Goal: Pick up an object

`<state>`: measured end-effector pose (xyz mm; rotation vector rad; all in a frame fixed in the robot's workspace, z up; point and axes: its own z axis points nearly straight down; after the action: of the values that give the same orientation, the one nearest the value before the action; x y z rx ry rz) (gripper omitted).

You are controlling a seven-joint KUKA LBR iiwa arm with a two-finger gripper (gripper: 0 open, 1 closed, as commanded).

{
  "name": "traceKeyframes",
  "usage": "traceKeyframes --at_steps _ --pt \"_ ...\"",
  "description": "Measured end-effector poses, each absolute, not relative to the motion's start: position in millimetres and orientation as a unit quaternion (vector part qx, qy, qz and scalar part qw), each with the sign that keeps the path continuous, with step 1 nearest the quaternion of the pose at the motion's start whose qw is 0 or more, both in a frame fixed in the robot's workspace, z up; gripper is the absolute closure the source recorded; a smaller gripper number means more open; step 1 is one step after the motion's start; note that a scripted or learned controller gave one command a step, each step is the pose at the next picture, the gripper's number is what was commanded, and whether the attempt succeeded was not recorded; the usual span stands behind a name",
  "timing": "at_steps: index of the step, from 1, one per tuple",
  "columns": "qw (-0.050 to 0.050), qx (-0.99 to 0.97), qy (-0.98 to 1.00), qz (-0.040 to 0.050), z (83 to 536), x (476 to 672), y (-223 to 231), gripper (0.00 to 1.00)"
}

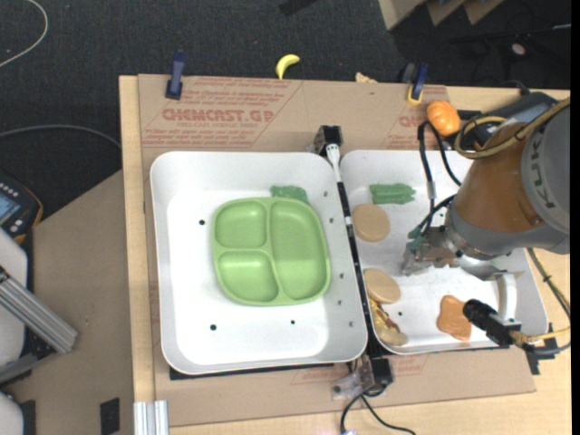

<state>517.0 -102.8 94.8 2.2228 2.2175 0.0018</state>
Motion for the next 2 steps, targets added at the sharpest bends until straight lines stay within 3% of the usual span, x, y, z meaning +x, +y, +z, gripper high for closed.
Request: traceKeyframes --at_steps 1,2 --pt "0.001 0.705 0.71 0.0028 189.5 478.7 -24.0 1.0" --pt "0.002 0.704 0.71 0.0044 272.9 480.4 50.0 1.0"
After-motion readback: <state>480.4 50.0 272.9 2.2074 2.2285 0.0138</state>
